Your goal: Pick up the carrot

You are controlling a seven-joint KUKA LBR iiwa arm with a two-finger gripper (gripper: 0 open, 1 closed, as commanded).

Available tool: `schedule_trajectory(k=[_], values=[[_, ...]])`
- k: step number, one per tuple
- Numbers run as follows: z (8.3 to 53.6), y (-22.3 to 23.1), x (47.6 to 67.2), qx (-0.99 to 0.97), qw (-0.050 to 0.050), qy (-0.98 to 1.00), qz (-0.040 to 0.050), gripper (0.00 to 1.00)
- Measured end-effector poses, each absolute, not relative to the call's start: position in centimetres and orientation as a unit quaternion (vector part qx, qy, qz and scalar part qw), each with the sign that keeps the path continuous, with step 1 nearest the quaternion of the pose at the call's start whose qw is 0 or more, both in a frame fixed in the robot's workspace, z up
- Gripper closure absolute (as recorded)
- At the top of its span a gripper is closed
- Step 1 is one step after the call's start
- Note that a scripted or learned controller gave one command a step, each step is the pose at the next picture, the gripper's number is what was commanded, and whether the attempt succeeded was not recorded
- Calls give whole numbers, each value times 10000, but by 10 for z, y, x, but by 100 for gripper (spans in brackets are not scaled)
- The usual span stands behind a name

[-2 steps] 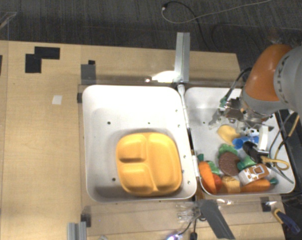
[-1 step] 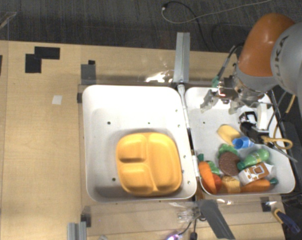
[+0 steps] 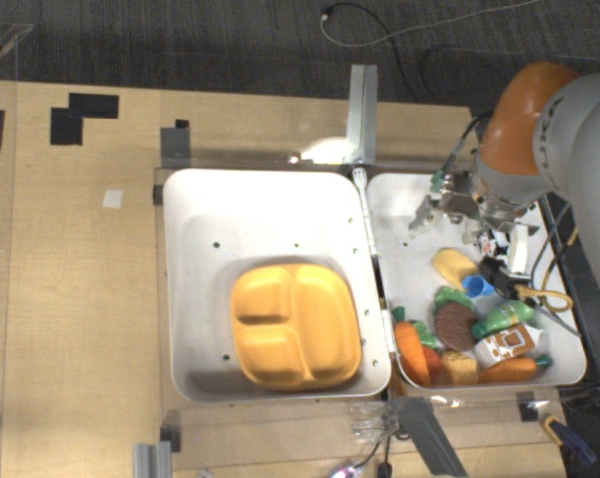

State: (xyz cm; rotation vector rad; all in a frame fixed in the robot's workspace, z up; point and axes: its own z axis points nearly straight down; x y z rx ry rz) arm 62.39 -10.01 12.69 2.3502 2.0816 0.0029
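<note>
Two orange pieces in the right bin [image 3: 399, 192] look like a carrot. A thick tapered one [image 3: 411, 352] lies in the front left corner. A slimmer one with a green end [image 3: 511, 370] lies along the front wall. I cannot tell which of them is the carrot. My gripper [image 3: 457, 217] hangs over the back half of this bin, below the orange-banded wrist. It is well behind both orange pieces and touches neither.
Packed around the orange pieces are a yellow fruit [image 3: 453, 264], a small blue cup [image 3: 474, 287], a brown disc [image 3: 456, 325], a green piece [image 3: 505, 317], a brown-and-white carton [image 3: 506, 344] and a yellow block [image 3: 461, 367]. The left bin [image 3: 195, 207] holds a yellow divided plate [image 3: 295, 324].
</note>
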Motion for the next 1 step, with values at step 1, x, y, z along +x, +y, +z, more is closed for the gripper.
schedule_trajectory(k=[1], values=[[89, -100, 615, 7962, 29, 6050, 41, 0]])
